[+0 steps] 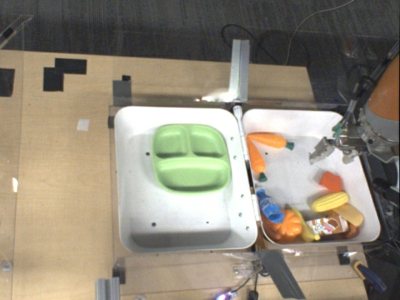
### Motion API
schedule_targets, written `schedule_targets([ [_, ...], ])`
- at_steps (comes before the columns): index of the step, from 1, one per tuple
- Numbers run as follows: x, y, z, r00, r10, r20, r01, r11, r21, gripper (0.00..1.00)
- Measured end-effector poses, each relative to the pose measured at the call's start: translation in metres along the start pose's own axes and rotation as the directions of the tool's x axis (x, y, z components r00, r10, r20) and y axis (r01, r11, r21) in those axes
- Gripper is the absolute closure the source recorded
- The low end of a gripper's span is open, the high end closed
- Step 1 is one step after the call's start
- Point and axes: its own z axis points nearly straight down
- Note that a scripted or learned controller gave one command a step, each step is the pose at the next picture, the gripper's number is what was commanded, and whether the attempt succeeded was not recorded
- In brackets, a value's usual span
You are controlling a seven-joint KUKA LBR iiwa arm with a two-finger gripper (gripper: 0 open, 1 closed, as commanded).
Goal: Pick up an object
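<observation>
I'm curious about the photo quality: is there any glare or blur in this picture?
In the camera view, glare brightens the metal post behind the bins; the green tray looks soft and washed out; the gripper casts little shadow on the right bin.

I read both white bins (pixel 125 186) as smooth moulded plastic with a slight sheen, resting on a matt, pale wood-grain bench (pixel 56 167). In the left bin, the green divided plate (pixel 190 157) looks like matt plastic. Right of that plate, the toy carrots (pixel 269 140) and yellow corn (pixel 329 200) appear as glossy plastic.
</observation>
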Motion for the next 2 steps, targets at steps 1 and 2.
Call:
schedule_targets([
  [1,0.026,0.043,0.1,0.994,-0.113,0.0,0.113,0.994,0.0,0.0],
  [2,0.066,0.099,0.119,0.98,-0.197,0.003,0.197,0.98,-0.008,0.0],
])
